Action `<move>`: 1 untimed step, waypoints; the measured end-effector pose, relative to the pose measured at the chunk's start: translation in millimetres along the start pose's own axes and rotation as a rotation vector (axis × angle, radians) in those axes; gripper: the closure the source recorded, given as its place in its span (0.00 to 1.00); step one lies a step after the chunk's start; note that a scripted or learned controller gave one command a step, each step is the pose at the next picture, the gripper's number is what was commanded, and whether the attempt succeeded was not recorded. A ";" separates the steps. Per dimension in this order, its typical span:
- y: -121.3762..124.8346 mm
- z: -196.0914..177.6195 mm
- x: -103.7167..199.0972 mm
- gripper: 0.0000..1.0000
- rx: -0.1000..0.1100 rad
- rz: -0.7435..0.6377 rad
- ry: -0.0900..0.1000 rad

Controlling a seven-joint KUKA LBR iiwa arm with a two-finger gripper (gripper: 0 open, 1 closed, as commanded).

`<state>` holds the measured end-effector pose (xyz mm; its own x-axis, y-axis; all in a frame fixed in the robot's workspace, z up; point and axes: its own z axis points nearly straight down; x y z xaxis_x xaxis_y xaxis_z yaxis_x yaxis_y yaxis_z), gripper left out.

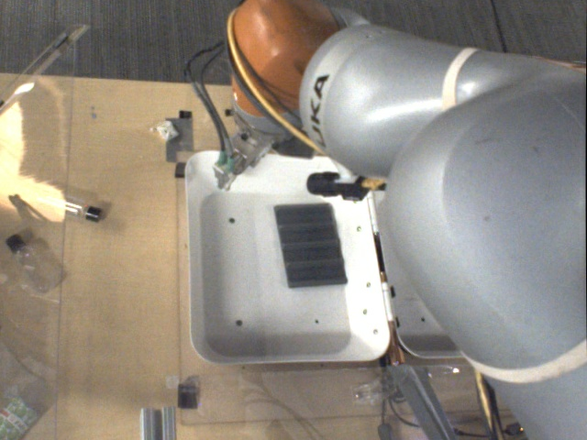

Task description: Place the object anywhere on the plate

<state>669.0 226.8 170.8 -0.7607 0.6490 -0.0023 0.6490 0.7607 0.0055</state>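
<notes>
A dark grey ribbed plate point(310, 244) lies flat in the middle of the left white bin point(206, 328). My gripper point(225, 169) hangs over the bin's far left corner, up and to the left of the plate and apart from it. A small greenish bit shows at the gripper's tip, but it is too small to tell what it is or whether it is held. The large grey arm with its orange band point(275, 35) covers the upper right of the view.
The right bin point(426, 337) is mostly hidden under the arm. On the wooden bench to the left lie a clear tube with a black cap point(81, 211) and some clear plastic pieces point(27, 259). Small black brackets point(183, 140) sit by the bin's corners.
</notes>
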 end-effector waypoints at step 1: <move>-12.4 48.8 23.6 1.00 -0.002 -0.385 -0.001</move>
<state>643.3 232.8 121.9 -0.9488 0.3157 -0.0054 0.3157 0.9488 0.0062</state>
